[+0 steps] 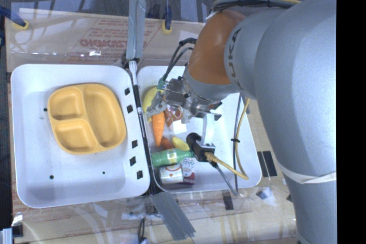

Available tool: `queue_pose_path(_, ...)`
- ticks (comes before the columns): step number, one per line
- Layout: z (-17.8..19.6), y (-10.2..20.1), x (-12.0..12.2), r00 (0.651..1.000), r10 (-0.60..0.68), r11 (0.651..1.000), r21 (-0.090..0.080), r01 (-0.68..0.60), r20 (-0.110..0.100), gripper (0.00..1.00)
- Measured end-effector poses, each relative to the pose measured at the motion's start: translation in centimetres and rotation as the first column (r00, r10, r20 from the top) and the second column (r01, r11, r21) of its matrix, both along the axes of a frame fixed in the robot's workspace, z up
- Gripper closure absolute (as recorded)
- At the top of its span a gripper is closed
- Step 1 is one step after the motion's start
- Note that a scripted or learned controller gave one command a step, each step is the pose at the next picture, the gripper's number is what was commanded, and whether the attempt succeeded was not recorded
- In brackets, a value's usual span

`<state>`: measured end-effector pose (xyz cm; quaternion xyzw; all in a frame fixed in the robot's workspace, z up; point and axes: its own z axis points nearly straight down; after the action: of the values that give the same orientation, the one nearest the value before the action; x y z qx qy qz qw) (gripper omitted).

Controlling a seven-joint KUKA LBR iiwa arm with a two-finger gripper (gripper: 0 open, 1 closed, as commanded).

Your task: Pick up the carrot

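Looking down on the bench [68,37], I take the right-hand bin [249,151] as my landmark. My arm [286,71] reaches in over it from the right, its orange band [214,54] hanging above the bin's upper half, and the gripper [166,101] sits low over the bin's left side. I cannot tell from this angle whether the gripper is released or clenched; the wrist hardware hides that end of it.

The carrot [156,127] lies inside the bin, close along its left wall, pointing roughly top to bottom, with its upper end right under the gripper. I cannot say that it is grasped.

Also in the bin, a yellow piece [148,99] shows above the carrot near the left wall. A small yellow item [180,143] lies just right of the carrot's lower end, and a green bottle [170,157] lies on its side below the carrot. A small can with a red and white label [178,173] rests near the bin's bottom edge, just under the bottle. A yellow cable [231,167] loops across the lower right of the bin.

Left of the landmark bin, touching it along the divider, the other white bin [28,180] holds a yellow divided plate [86,118]
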<state>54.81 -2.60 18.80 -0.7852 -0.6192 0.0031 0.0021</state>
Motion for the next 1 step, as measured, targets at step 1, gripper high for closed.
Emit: queue_pose_path(1,-0.05,-5.03,10.90,1.000,-0.017,1.000,0.000,0.017,0.002,0.00)
